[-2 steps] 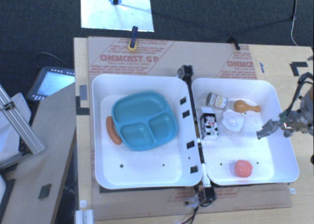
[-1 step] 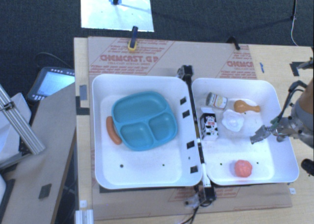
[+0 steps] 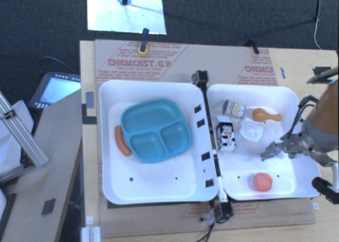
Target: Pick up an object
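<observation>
Reaching in from the right | pincer [image 3: 271, 151] low over right bin [image 3: 286, 95] (fingers' spread: cannot tell) | beside white lump [image 3: 251, 130]

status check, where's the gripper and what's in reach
Gripper low in right bin, nothing seen between its fingers. Nearest: white crumpled item just left, pink ball below. Nothing between them.

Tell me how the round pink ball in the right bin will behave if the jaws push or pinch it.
The pink ball looks round, so a sideways push would probably send it rolling across the right bin floor. It lies apart from the other items, so nothing would stop it early. Its curved sides may squirt out of an off-centre pinch.
</observation>
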### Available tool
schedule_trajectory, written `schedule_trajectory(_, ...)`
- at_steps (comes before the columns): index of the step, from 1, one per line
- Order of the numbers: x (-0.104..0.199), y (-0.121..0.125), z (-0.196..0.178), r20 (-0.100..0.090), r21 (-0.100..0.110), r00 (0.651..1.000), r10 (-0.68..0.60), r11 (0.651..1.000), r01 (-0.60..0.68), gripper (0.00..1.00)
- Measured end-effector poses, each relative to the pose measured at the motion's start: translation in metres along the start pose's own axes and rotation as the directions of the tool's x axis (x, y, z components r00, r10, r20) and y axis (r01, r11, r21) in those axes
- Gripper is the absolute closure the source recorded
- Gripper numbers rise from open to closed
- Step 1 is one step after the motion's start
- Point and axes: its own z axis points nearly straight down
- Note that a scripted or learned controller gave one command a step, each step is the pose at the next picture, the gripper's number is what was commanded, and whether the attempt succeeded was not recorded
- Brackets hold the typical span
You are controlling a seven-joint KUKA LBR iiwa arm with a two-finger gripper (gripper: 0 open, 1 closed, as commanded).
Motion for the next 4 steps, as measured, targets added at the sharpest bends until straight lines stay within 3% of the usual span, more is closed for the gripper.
schedule_trajectory(1, -0.001, 0.001, -0.012, 0.003, -0.004, 1.0, 0.0, 1.0, 0.0, 1.0)
schedule_trajectory(3, -0.004, 0.012, -0.086, 0.003, -0.006, 1.0, -0.003, 1.0, 0.003, 1.0)
schedule_trajectory(4, 0.046, 0.011, -0.08, 0.0, -0.002, 1.0, -0.008, 1.0, 0.008, 1.0)
